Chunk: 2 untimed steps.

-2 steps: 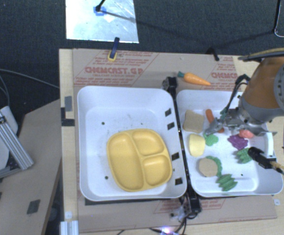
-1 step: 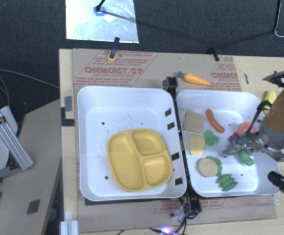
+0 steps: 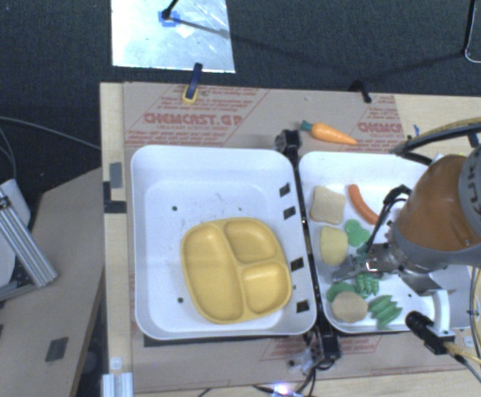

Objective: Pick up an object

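Spanning most of the view, the surface [image 3: 248,106] is covered with printed cardboard and carries two white bins side by side. The left bin [image 3: 161,188] holds a yellow divided tray [image 3: 235,269] lying flat toward its lower right. The right bin [image 3: 389,165] is entered from the right by the grey arm [image 3: 447,213] with its orange band, under which much of the bin is hidden. The tool [image 3: 364,265] is set low among the toy food; how far it is opened, and whether anything is held, cannot be told. A beige bread slice [image 3: 327,205], a pale yellow piece [image 3: 333,244] and a round tan piece [image 3: 348,307] are seen left of it, with an orange sausage [image 3: 361,202] above and green pieces [image 3: 384,308] just beside it. A carrot [image 3: 329,133] lies on the cardboard outside the bins.
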{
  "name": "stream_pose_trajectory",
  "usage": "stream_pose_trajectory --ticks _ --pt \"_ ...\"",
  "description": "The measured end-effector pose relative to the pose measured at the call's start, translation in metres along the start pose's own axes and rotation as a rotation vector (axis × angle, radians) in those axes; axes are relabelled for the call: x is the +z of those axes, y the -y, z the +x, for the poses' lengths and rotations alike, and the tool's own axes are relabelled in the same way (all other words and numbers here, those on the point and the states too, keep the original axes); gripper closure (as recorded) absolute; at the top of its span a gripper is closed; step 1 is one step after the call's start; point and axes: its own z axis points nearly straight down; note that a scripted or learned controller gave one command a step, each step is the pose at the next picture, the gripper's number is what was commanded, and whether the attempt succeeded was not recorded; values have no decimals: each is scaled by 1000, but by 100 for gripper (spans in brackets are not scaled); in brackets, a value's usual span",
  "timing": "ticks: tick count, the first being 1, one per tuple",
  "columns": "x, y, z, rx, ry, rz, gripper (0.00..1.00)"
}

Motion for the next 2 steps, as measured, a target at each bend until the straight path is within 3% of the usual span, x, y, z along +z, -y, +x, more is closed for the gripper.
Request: stream_pose_trajectory --ticks 1,2 --pt "0 0 -23 8 5 -3 0" --pt "-11 -1 -22 7 4 -5 100"
